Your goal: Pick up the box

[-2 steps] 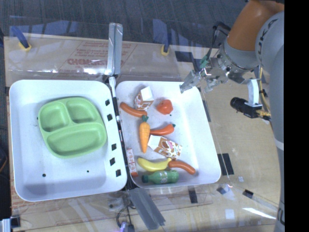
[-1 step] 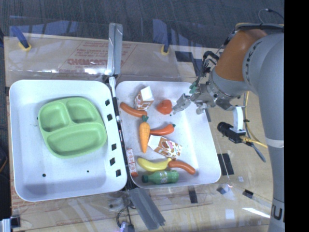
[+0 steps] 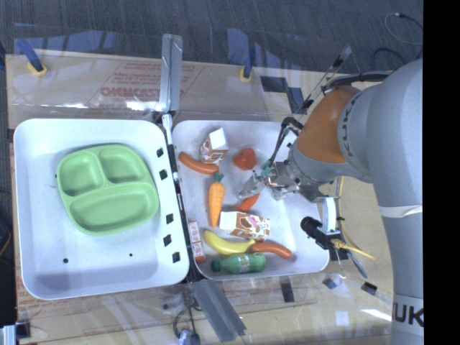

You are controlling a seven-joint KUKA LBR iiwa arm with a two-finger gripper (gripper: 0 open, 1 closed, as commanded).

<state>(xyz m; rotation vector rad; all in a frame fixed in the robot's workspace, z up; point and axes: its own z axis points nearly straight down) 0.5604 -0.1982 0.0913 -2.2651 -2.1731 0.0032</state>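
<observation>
The arm (image 3: 374,135) reaches in from the right and bends down over the right bin (image 3: 305,261), its orange band (image 3: 320,124) above the wrist. The claw (image 3: 253,187) hangs low among the toys, beside the tomato (image 3: 246,158); whether it is apart or together, I cannot tell. One box (image 3: 213,146) stands at the bin's far side, by a sausage (image 3: 198,164). Another box (image 3: 244,225) lies just below the claw, between the carrot (image 3: 215,200) and banana (image 3: 226,243). The left bin (image 3: 29,250) holds a green tray (image 3: 108,189).

Box (image 3: 244,225) hemmed by carrot (image 3: 215,200), banana (image 3: 226,243), sausage (image 3: 272,249), open above
</observation>
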